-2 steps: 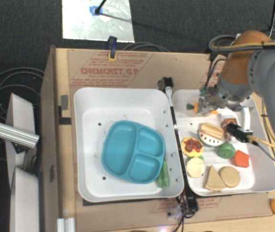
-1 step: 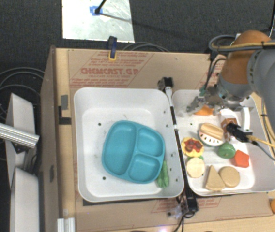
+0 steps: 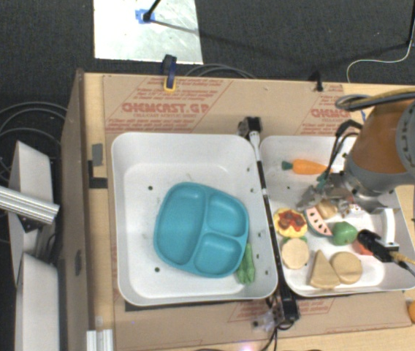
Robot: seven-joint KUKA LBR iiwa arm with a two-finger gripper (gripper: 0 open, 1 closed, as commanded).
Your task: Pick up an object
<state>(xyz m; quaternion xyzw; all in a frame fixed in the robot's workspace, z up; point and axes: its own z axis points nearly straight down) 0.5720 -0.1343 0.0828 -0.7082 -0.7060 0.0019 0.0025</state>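
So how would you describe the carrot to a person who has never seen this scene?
Look at the right bin, the one crowded with toy food. Near its far wall, apart from the pile, lies the carrot. It is the only long orange piece with a small green tip, pointing toward the left bin.

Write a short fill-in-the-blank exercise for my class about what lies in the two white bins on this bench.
1. The blue divided plate lies in the ____ bin.
2. The carrot lies in the ____ bin.
3. The green leafy piece lies beside the plate, which is ____ in colour.
4. The gripper hovers over the ____ bin.

Missing words: left; right; blue; right
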